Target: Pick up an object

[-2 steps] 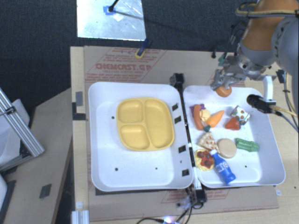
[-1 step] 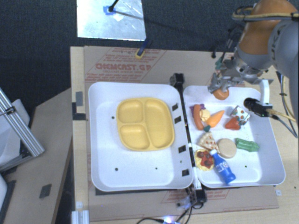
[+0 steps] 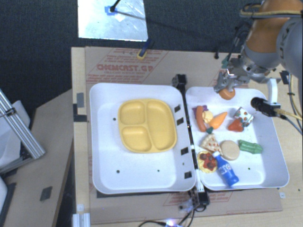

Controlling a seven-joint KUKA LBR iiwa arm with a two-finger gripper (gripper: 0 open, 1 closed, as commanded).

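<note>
Left bin [image 3: 102, 174]: one yellow divided tray [image 3: 146, 126], three compartments, nothing in them. Right bin [image 3: 279, 171]: toy food in a loose cluster.

Count, left to right:
- hot dog [image 3: 200, 117], one, by the divider
- pizza slice [image 3: 209, 143], one
- red-and-yellow piece [image 3: 207, 161], one, near edge, kind unclear
- blue bottle [image 3: 227, 170], one, lying down, nearest
- carrot [image 3: 218, 120], one
- tan round bun [image 3: 230, 150], one
- red piece [image 3: 236, 125], one
- small grey-white block [image 3: 243, 114], one
- green piece [image 3: 250, 147], one

Gripper [image 3: 226, 85] is at the far edge of the right bin. An orange round object [image 3: 227, 94] sits right under the fingertips. Fingers look narrowly spread about its top, but whether they truly grip it cannot be told from this slant.

To do the lift well, I judge: confirm a squeeze on both sides of the round body, rise straight and slowly, stay off the bin's far wall, since a rounded toy may roll out
</note>
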